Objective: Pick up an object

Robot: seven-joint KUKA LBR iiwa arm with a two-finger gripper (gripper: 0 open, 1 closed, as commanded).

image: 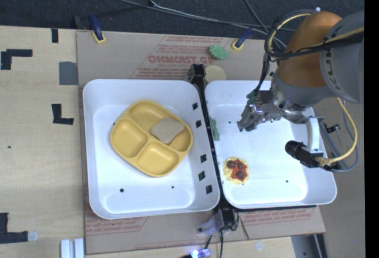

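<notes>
The fingers [247,122] are hung over the right bin [296,192]; whether they are released or clenched cannot be told. The little pizza toy [236,170] is left lying below them, near the bin's front-left corner.

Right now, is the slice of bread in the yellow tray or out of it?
In: the bread lies inside the yellow tray, across its compartment dividers.

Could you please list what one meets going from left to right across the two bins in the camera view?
Yellow divided plate → slice of toast resting on that plate → small pizza toy → claw.
</notes>
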